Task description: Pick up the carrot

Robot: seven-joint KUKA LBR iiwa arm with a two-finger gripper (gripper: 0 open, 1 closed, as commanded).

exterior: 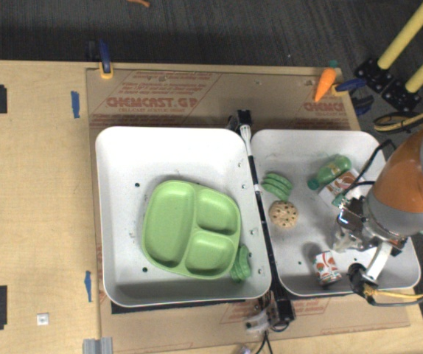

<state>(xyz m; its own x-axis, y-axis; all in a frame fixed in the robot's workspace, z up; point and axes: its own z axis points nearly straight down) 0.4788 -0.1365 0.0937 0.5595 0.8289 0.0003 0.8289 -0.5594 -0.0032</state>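
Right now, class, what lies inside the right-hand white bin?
The right bin holds a green ridged toy, a speckled cookie, a green bottle and a small can. The arm covers its right part.

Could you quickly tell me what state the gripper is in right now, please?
Gripper: low over the right bin beside a small can; open or shut cannot be told.

A robotics lab: clamped cardboard bench, white bins, taped markers.

A lime-green divided plastic tray is seen in a white bin, with a speckled tan cookie and an orange carrot nearby.
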